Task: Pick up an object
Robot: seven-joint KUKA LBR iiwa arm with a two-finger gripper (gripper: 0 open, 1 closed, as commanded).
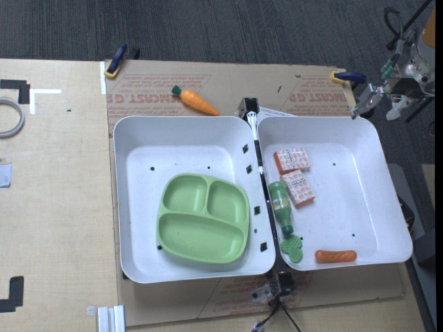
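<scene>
Jaws (365,104) parked beyond the right bin's (360,185) far corner; I can't tell their state.
Near to far I see a sausage (336,256), a green bottle (281,209) along the dividing wall and 2 snack boxes (294,175); left bin (138,185) holds a green plate (204,218); a carrot (195,100) lies on the counter (55,199) behind.

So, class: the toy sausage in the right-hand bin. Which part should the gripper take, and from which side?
Grip the sausage at mid-length, coming straight down from above, fingers closing across its narrow width. It lies flat and lengthwise along the right bin's near wall, with bare floor on its far side, so a top approach probably leaves finger room.
</scene>
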